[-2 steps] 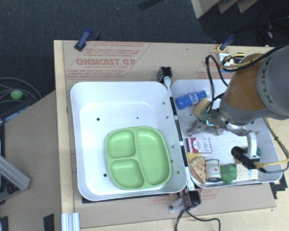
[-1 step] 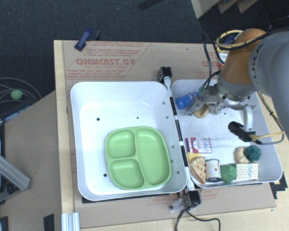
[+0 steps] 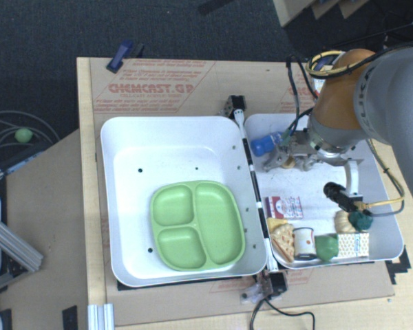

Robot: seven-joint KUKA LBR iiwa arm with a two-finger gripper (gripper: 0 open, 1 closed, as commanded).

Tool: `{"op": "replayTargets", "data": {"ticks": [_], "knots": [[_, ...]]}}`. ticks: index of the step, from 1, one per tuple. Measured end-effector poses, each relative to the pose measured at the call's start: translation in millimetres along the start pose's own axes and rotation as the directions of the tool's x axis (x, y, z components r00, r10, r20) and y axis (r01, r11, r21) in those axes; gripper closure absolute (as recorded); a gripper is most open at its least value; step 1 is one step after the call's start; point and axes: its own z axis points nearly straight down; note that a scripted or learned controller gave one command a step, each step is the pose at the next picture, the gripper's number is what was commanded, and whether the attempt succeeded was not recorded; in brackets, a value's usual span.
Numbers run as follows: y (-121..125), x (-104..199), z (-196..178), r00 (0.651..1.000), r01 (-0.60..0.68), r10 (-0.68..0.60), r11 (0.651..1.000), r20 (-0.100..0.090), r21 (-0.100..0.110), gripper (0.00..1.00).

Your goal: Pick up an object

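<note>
Robotics lab / test cell, not home. Evidence: grey industrial arm w/ orange wrist band (image 3: 344,102) reaching over bench. Bench top = brown protective-paper-covered sheet printed "CHEMCAST GP" (image 3: 151,88), i.e. raw acrylic stock used as work surface. Two shallow white plastic bins (image 3: 117,184) side by side, held by black clips (image 3: 235,104). Loose black cables (image 3: 7,143) coiled on dark carpet floor (image 3: 69,12), aluminium extrusion rail (image 3: 14,243) at left. Assorted small test objects in right bin, light-green divided plastic tray (image 3: 196,223) in left bin.

Bright, even light — soft shadows, slightly grainy.
</note>
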Motion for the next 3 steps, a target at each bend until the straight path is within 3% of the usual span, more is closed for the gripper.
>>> {"op": "replayTargets", "data": {"ticks": [1,2,3], "knots": [[43,-32,-23,1.000,0.002,-0.002,1.000,0.000,0.014,0.00],[35,3,0,1.000,0.001,-0.001,1.000,0.000,0.001,0.00],[31,1,0,1.000,0.001,-0.001,1.000,0.000,0.000,0.00]]}}
